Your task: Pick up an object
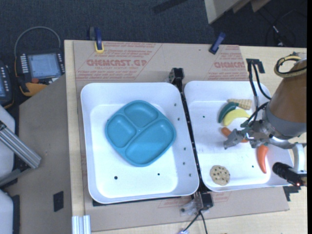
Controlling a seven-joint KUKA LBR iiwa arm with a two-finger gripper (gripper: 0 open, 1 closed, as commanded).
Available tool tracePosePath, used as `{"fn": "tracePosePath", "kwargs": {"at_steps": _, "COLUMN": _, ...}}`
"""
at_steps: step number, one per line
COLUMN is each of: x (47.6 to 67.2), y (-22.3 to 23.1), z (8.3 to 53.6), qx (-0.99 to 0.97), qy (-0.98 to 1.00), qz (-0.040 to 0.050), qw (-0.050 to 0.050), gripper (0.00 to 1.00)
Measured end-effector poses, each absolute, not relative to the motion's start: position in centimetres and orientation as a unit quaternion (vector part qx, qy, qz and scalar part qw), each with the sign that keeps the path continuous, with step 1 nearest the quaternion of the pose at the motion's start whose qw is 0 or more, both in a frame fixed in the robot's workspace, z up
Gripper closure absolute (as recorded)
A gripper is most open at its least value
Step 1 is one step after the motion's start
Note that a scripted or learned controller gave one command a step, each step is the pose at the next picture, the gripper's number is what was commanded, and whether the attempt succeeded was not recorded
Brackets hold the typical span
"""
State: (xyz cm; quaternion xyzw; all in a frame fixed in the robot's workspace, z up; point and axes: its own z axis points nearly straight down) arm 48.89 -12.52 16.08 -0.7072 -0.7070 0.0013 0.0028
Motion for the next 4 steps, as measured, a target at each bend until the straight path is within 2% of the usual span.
{"fn": "tracePosePath", "kwargs": {"at_steps": 2, "x": 49.1, "y": -12.4, "z": 8.3, "qx": -0.708, "qy": -0.707, "qz": 0.0007, "qw": 0.002, "gripper": 0.00}}
{"fn": "tracePosePath", "kwargs": {"at_steps": 3, "x": 49.2, "y": -12.3, "z": 9.5, "qx": -0.707, "qy": -0.707, "qz": -0.0009, "qw": 0.000, "gripper": 1.00}}
{"fn": "tracePosePath", "kwargs": {"at_steps": 4, "x": 48.6, "y": -12.9, "z": 13.9, "qx": -0.707, "qy": -0.707, "qz": -0.0001, "qw": -0.001, "gripper": 1.00}}
